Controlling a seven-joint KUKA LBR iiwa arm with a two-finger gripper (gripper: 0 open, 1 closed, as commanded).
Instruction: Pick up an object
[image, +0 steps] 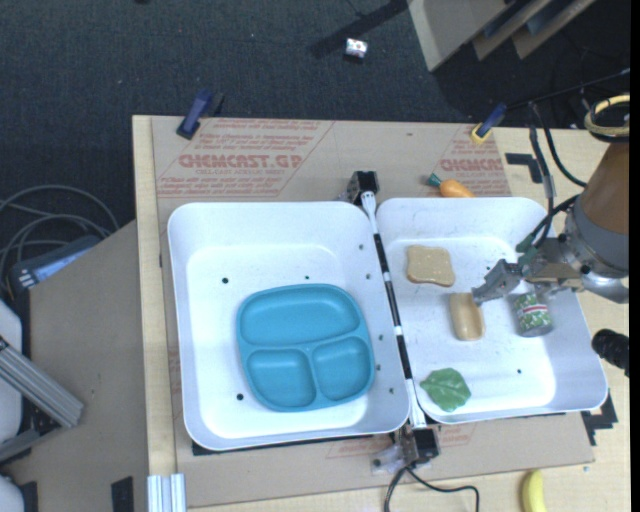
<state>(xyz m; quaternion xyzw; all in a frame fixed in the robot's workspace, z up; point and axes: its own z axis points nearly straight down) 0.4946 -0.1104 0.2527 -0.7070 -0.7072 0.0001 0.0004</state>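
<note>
Two white bins sit side by side. The left bin (200, 250) holds one blue divided tray (303, 345). The right bin (470, 215) holds four things: a bread slice (430, 266), a tan bread roll (466, 317), a green leaf (445, 388) and a small jar (533, 314). The roll's long axis runs far to near. The gripper (497, 283) hangs just right of and beyond the roll, gripping nothing, its fingers parted.

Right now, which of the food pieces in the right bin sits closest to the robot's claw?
The tan oblong roll, just below the gripper; the toast slice and green leaf lie farther off.
</note>
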